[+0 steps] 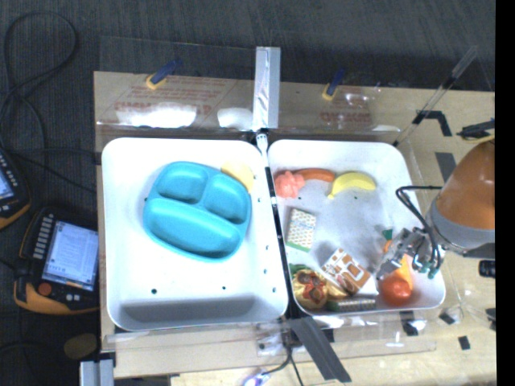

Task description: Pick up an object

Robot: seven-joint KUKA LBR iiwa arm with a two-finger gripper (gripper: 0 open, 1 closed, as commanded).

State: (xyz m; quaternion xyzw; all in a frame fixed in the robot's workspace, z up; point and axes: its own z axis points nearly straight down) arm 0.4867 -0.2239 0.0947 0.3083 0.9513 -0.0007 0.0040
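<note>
The right bin (366, 153) holds several small items. A pink toy (288, 183), an orange carrot-like piece (316, 175) and a yellow banana (352, 182) lie along its far side. A checkered packet (302, 229) sits near the middle, with a brown-and-white box (346, 268) and a knotted brown-yellow item (309, 287) at the near side. My gripper (402, 253) is low in the bin's near right corner, directly above a red tomato (393, 290) and a small orange piece (404, 270). Wrist and cables hide how it meets them.
The left bin (129, 296) carries a blue divided plate (197, 207) with a yellow piece (238, 173) at its far right edge. A central divider (272, 215) separates the bins. The arm's orange band (475, 187) looms over the right rim. Devices (60, 256) lie off the bench, left.
</note>
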